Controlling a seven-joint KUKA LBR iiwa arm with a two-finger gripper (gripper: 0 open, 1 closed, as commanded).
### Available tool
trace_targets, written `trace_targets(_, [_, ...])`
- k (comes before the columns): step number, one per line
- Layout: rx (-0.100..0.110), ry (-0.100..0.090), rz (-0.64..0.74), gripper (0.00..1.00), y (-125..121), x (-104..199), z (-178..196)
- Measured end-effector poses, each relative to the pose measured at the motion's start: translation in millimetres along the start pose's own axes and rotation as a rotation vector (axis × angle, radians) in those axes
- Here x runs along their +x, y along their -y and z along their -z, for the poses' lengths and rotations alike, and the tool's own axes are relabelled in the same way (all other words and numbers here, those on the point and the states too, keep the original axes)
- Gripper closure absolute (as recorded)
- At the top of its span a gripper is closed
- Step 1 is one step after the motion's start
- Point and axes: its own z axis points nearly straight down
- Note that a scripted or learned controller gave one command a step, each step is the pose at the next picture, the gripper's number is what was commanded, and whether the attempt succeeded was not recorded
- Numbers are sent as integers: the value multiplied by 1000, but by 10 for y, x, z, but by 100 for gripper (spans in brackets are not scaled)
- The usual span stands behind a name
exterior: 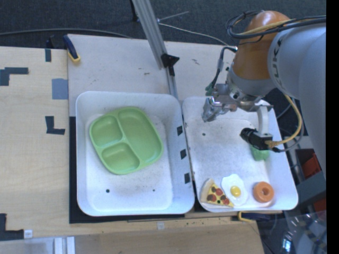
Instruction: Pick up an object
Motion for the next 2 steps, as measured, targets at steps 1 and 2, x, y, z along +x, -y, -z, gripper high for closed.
trace_targets(1, [3,0,-2,100,96,473,-22])
trace_targets(2, [2,0,1,100,100,1118,64])
